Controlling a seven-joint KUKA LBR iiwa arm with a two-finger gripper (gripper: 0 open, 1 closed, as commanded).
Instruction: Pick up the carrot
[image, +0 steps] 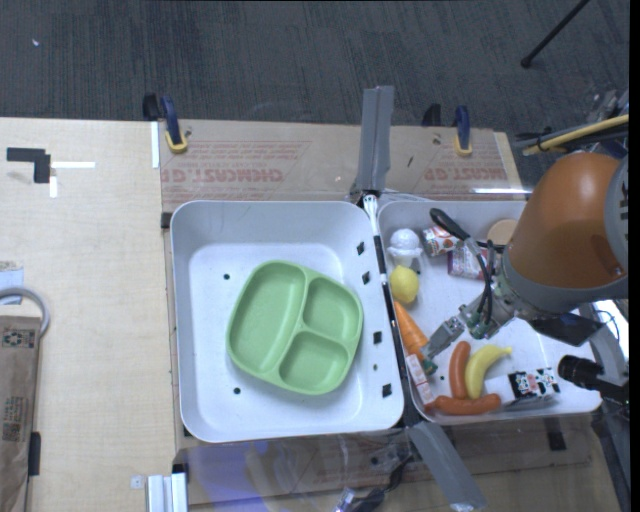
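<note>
My claw (447, 333) hangs low over the right bin (580, 405), its fingers slightly parted and pinching nothing, tips just beside the carrot (410, 331). The carrot lies flat along the bin's left wall, below the lemon (404, 285), long axis running from upper left to lower right. It is orange, smooth and tapered, with a sausage (459, 368) and banana (482, 366) nearby

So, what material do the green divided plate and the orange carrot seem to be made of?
The green divided plate looks like moulded plastic with a matte finish: even colour, soft rounded compartment ridges. The orange carrot is probably a plastic toy, given its smooth uniform surface, though it is too small to tell.
</note>
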